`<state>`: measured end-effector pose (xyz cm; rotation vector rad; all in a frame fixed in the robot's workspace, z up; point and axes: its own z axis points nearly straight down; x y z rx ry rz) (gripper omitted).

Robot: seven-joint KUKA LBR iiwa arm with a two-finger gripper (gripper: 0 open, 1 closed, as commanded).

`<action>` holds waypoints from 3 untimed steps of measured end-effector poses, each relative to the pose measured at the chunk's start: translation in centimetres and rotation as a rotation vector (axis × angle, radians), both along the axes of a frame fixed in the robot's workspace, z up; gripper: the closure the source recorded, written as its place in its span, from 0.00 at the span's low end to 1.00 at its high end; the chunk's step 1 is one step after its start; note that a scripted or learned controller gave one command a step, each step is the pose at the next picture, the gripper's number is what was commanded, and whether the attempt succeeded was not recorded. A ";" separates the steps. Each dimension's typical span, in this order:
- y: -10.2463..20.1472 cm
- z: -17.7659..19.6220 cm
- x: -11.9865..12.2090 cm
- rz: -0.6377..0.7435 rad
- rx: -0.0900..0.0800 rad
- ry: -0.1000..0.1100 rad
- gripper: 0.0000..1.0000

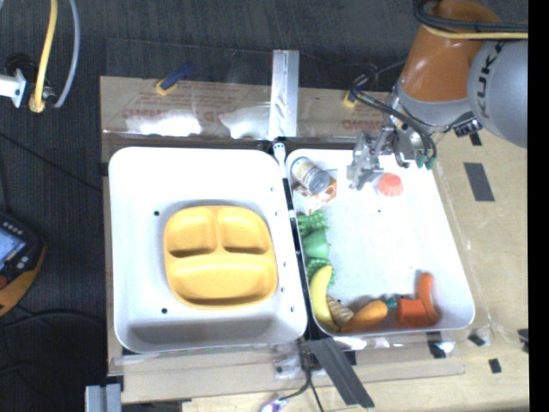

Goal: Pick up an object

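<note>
Two shallow white bins sit side by side on the bench. The left bin (129, 230) carries a yellow divided tray (220, 256) lying flat near its middle, with two small compartments along its far side and one long one along its near side. The right bin (450, 247) carries the loose objects. The arm (467, 54), grey with its orange band, reaches in from the right over the bin's far right corner, and the gripper (367, 163) hangs above the far edge of this bin; its fingers are slightly apart with nothing between them. Just beside the gripper, toward the bin's right edge, lies a small red object (390, 185), close to the fingers but not held. Toward the far left corner of the bin lies a small can (313, 178) on its side, with a brown-and-white item partly under it. Along the bin's left edge rests a green object (314, 234), and nearer the front a yellow banana (319, 292) follows the same edge. At the near edge a cluster lies together: a brownish item (342, 316) touching the banana's end, an orange carrot-like piece (371, 313), and an orange-red block (418, 303) by the near right corner. The centre of the bin floor is bare white.
</note>
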<state>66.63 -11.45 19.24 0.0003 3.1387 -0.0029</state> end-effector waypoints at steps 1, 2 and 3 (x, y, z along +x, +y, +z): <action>-4.2 -9.8 -0.8 0.178 0.000 -0.002 0.00; -6.8 -10.1 -6.6 0.179 -0.003 -0.009 0.00; -7.2 -10.0 -12.2 0.084 -0.003 -0.016 0.00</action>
